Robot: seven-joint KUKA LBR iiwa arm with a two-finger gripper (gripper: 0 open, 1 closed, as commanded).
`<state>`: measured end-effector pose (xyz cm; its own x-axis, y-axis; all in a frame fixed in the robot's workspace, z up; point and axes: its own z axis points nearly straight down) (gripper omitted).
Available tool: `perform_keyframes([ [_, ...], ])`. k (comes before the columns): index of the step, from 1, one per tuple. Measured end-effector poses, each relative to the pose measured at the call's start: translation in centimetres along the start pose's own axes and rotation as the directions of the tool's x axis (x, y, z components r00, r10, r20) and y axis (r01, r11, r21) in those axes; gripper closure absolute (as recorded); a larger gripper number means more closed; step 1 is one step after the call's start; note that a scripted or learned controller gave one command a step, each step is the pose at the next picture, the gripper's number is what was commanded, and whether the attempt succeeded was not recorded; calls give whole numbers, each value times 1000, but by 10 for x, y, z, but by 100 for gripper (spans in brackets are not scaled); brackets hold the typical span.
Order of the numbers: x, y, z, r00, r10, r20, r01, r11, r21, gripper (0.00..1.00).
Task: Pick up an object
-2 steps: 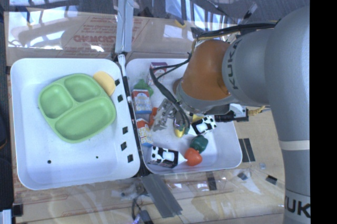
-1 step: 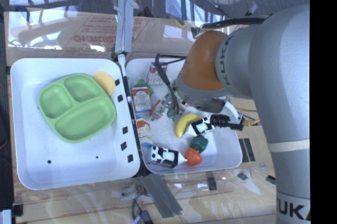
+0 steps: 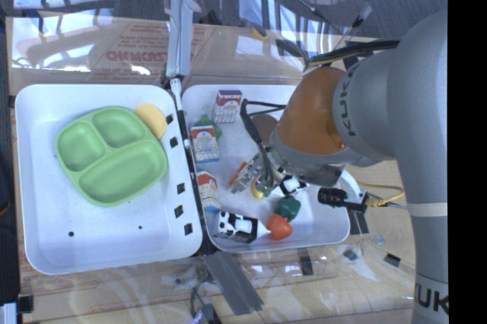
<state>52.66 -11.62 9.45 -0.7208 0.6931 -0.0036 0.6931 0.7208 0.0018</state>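
The gripper (image 3: 255, 176) hung low in the right bin (image 3: 319, 235), among small cartons and toys — whether its jaws were parted or closed could not be told. A carrot-like toy (image 3: 280, 227) lay just beside it, near the bin's front wall; the left bin (image 3: 46, 239) held a green divided plate (image 3: 110, 154).

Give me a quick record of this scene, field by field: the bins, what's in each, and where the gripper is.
left bin: green divided plate, yellow object at its upper right edge
right bin: small cartons, black and white item, orange and green toy
arm: reaches in from the right over the right bin
gripper: low in the right bin, among the small items
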Motion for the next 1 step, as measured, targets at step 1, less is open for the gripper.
perform_keyframes([
  [1,-1,2,-10,1000,-7,1,7,1000,-1,100],
])
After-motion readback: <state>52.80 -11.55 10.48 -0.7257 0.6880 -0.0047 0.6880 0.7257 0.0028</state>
